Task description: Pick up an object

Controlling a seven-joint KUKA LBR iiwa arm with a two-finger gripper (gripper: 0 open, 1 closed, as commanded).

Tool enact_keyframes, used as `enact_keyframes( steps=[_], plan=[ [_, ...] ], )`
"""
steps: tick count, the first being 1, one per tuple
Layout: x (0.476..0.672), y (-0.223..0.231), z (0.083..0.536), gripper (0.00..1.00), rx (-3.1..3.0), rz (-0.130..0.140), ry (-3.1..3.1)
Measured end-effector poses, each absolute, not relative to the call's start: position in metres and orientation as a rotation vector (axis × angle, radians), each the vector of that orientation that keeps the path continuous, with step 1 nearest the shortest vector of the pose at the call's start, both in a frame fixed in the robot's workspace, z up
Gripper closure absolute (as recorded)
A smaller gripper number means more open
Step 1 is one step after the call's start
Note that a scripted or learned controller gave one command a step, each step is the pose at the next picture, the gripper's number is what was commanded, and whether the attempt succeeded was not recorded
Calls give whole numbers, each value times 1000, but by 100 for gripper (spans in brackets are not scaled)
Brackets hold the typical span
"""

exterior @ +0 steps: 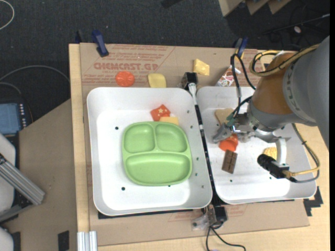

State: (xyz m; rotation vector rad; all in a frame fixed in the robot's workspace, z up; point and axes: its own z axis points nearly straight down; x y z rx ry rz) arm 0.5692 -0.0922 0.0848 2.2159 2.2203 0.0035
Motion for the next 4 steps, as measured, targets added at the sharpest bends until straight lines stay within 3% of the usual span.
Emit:
enact_keyframes(
  steps=[1,2,3,4],
  plan=[
    [596,-145,139,0,2217,4,2211],
    [572,-97,123,0,2222,-2,2229],
    [568,-104,101,0,2226,-4,2225],
    [595,-151,128,0,2218,3,2213]
  ],
)
